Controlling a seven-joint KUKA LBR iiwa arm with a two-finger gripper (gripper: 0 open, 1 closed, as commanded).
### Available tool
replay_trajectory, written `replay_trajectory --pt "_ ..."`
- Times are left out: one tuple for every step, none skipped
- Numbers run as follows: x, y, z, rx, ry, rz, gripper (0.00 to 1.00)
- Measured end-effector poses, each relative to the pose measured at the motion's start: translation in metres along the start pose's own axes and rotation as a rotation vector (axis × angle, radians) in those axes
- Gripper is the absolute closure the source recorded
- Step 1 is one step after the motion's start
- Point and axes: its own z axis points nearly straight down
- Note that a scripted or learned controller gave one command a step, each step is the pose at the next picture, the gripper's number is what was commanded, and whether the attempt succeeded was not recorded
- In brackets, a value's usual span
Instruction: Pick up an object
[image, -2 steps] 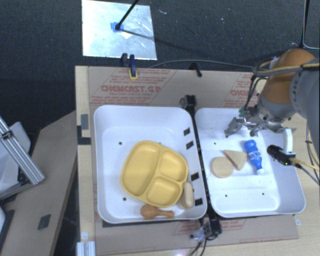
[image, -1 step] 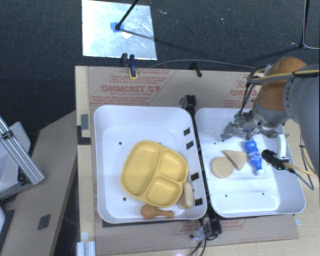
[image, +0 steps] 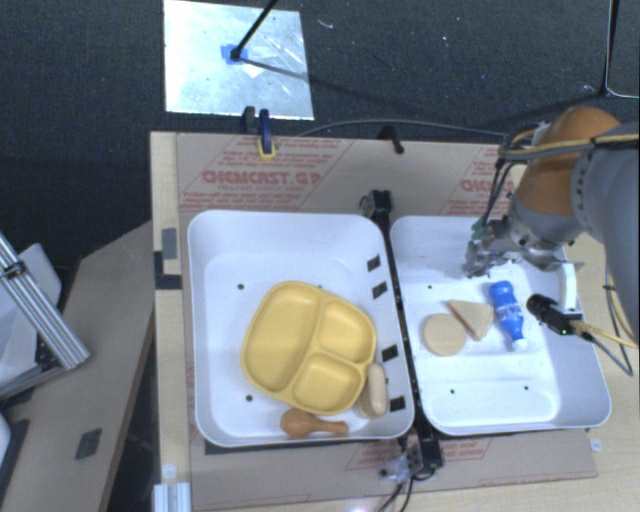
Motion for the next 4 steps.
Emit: replay_trajectory --pt "0.008 0.002 -0.061 -0.002 0.0 -0.002 1.0" --pt "0.004 0.01 -0.123 -0.003 -0.001 -0.002 1.0" --pt "0.004 0.012 -0.175 -0.001 0.0 -0.003 1.0" --pt "0.053 0.002 -0.176 0.004 0.002 -0.006 1.0"
